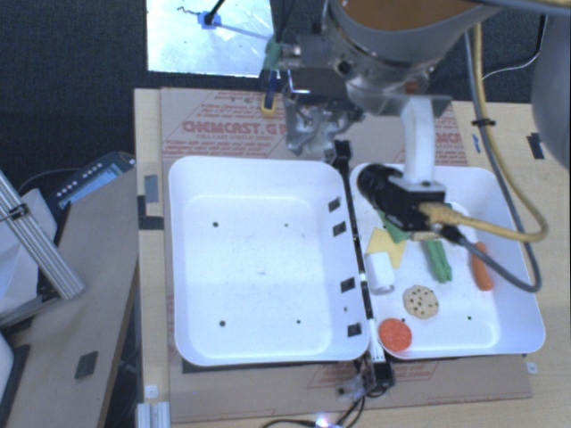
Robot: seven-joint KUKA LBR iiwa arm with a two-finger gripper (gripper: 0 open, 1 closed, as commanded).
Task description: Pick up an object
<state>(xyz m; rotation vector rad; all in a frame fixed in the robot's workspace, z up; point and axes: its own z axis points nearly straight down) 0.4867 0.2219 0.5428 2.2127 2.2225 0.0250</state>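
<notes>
Wooden bench (107, 266) bears printed cardboard sheet (223, 127); two white bins (259, 346) (513, 319) side by side on it.

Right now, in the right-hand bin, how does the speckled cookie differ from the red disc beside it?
The cookie is tan with dark specks; the red disc is plain orange-red. The cookie lies nearer the bin's middle, by the green piece; the red disc lies at the bin's front rim. Both are round, flat and similar in size.

A robotics lab: industrial arm (401, 25) over white bins (259, 266) on a cabled bench (152, 132)
</notes>
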